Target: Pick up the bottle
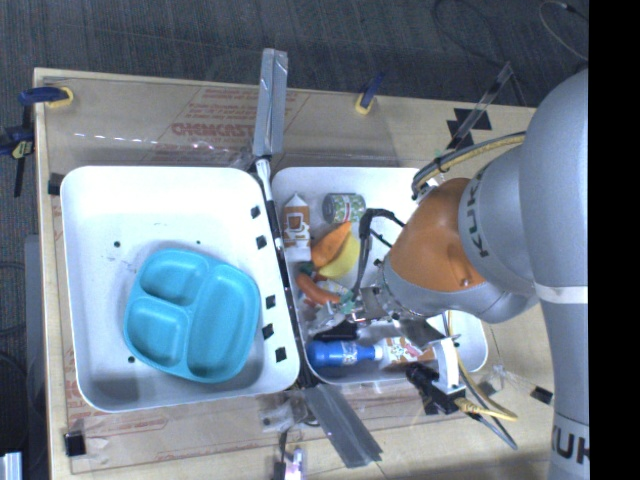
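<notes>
Camera view: the bottle point(347, 354) — blue body, dark cap, white end — lies on its side along the near wall of the right bin point(400, 180). Just above it sits the hand point(365, 303); its grip state I cannot tell.

1. Looks like a robotics lab: a big grey industrial arm with an orange band point(440, 243) reaches over the setup.
2. Two shallow white plastic bins point(90, 268) sit side by side on a pale wooden bench point(150, 108).
3. Blue clamps point(45, 95) grip the bench edge, over dark carpet point(300, 18).
</notes>
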You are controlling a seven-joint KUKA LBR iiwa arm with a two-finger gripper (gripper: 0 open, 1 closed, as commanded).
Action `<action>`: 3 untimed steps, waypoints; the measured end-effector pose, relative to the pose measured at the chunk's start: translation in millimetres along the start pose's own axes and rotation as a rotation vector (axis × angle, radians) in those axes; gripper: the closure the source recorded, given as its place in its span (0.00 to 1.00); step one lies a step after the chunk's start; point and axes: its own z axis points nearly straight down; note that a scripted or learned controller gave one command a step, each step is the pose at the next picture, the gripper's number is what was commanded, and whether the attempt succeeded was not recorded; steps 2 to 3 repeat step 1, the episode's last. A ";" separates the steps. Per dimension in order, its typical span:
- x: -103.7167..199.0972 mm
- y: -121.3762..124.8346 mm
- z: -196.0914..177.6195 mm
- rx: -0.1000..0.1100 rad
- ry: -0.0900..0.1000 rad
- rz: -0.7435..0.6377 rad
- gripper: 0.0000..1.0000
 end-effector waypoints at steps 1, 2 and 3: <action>-9.7 -0.6 -0.4 -0.002 -0.002 -0.009 0.00; -9.7 -0.6 -0.4 -0.002 -0.002 -0.009 0.00; -9.7 -0.6 -0.4 -0.002 -0.002 -0.009 0.00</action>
